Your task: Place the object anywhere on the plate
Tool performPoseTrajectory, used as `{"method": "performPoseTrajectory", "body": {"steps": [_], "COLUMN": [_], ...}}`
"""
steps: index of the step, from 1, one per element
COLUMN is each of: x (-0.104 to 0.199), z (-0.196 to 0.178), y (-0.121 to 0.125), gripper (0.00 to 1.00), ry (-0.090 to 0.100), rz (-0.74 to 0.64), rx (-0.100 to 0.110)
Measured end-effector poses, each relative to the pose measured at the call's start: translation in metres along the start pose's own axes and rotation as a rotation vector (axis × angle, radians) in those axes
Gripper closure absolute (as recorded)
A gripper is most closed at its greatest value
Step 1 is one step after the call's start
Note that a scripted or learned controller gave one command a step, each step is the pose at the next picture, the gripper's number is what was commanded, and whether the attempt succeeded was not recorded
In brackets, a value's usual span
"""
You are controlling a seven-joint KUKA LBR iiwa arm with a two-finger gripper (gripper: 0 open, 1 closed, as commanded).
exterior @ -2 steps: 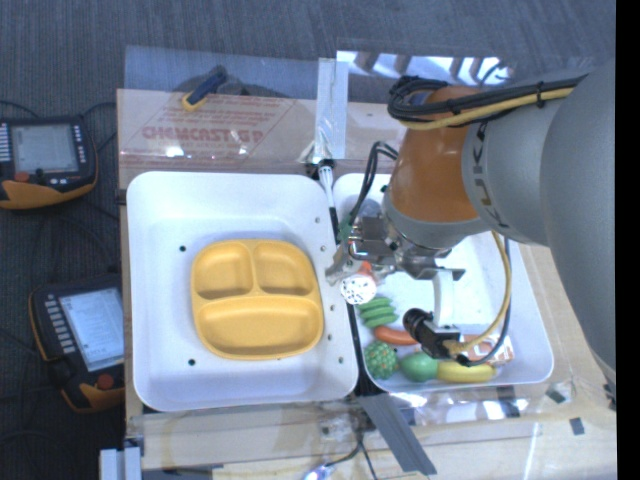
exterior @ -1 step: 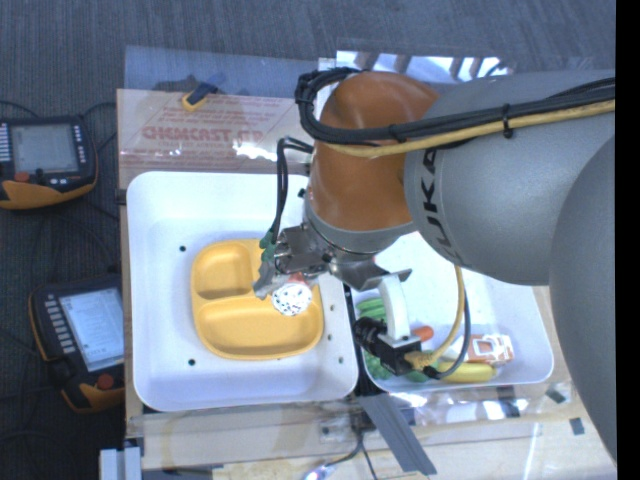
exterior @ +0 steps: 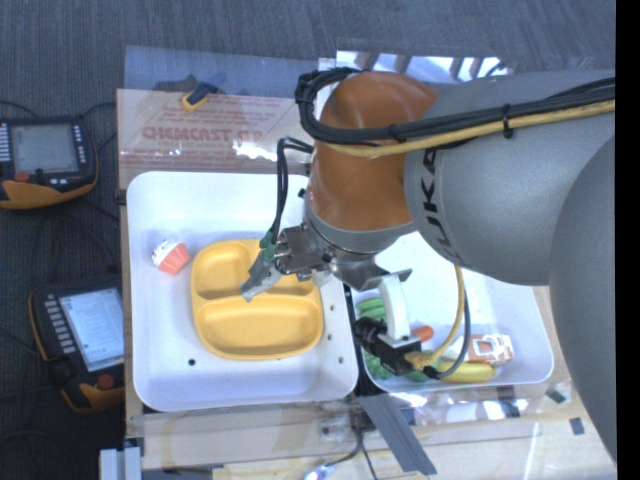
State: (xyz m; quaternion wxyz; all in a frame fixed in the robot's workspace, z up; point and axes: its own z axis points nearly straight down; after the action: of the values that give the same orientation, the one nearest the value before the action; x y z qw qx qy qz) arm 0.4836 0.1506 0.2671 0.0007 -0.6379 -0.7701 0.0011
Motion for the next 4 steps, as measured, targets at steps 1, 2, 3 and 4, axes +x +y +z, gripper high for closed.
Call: {"method": "performPoseTrajectory", "body": {"steps": [1, 2, 3, 4], "x": [0.0012, 0.0011, 0.0020, 0.0020], "z": [-0.0080, -0.0080, -0.0159, -0.0159], "y": [0.0001, 0.0001, 0.0001, 0.0001], "gripper": [1.00, 0.00, 1.00, 0.00], "ry": [0.000, 0.000, 0.000, 0.000], "rz": [-0.003, -0.003, -0.006, -0.006], "rx": [0.004, 0.004, 0.007, 0.007]}}
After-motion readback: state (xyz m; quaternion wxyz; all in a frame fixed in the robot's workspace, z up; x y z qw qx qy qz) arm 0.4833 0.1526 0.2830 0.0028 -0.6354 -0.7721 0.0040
